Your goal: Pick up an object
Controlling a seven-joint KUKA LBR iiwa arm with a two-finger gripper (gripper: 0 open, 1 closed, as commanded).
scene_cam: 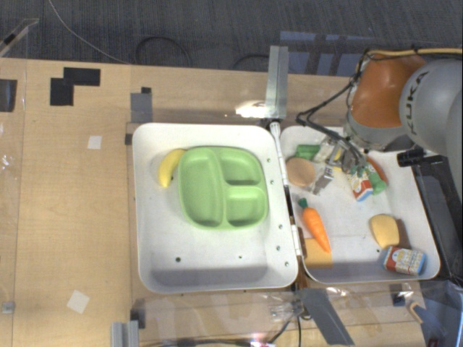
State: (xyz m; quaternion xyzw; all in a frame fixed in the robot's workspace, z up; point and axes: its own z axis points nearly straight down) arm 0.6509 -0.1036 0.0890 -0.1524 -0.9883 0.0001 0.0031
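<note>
The desk [65, 215] carries two shallow white bins side by side. The left bin [155, 266] holds a green divided plate [221, 186] with three compartments, and a yellow banana [169, 166] lies touching the plate's left edge. The right bin [347, 266] holds a tan rounded piece [302, 170], a green item [307, 152] near the bin's far wall, an orange carrot [315, 226] with a green top, an orange block [317, 254] touching the carrot's lower end, a yellow rounded piece [385, 230], a small can [404, 260] with a red and blue label, and a red and white packet [367, 181]. The end effector [331, 166] hangs low over the far part of the right bin, just beside the tan piece; whether it is open or closed cannot be told, and nothing is visibly held.
</note>
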